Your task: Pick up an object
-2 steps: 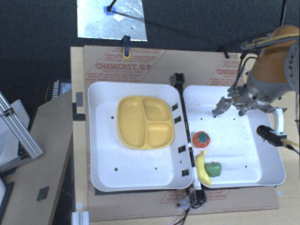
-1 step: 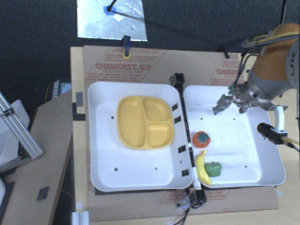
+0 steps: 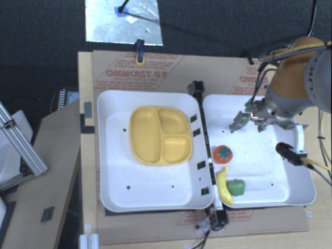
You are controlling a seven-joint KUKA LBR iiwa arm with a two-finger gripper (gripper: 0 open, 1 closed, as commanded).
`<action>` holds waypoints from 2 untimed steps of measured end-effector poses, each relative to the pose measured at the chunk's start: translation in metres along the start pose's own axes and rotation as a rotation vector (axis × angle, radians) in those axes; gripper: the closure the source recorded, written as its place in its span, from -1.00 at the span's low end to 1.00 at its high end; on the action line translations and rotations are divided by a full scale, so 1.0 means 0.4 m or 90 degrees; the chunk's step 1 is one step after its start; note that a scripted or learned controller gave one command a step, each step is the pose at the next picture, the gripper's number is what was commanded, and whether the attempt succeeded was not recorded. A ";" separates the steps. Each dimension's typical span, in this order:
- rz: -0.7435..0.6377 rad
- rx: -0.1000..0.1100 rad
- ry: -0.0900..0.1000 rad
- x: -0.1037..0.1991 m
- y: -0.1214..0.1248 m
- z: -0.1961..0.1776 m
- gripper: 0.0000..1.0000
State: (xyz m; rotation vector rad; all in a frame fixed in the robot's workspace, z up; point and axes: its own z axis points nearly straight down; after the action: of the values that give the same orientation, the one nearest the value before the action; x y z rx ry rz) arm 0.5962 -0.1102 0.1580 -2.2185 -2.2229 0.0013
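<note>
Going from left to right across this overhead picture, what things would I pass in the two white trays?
Yellow divided plate in the left bin → tomato in the right bin → pincer hanging over that bin. The banana and green pepper lie nearer, too level with the tomato to order.

Two bins are set side by side on the surface (image 3: 129,69). A divided plate (image 3: 160,135) lies in the left bin (image 3: 111,180). In the right bin (image 3: 275,180), a tomato (image 3: 223,154) lies behind a banana (image 3: 224,185) and a pepper (image 3: 236,187), which touch near the front left corner.
</note>
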 end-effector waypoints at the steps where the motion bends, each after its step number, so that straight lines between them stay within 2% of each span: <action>1: 0.001 0.001 0.000 -0.021 0.008 0.142 -1.00; 2: 0.001 -0.001 0.000 -0.021 0.009 0.185 -1.00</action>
State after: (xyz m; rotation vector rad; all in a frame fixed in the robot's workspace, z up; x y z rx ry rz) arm 0.6000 -0.1184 0.0839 -2.2211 -2.2216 0.0004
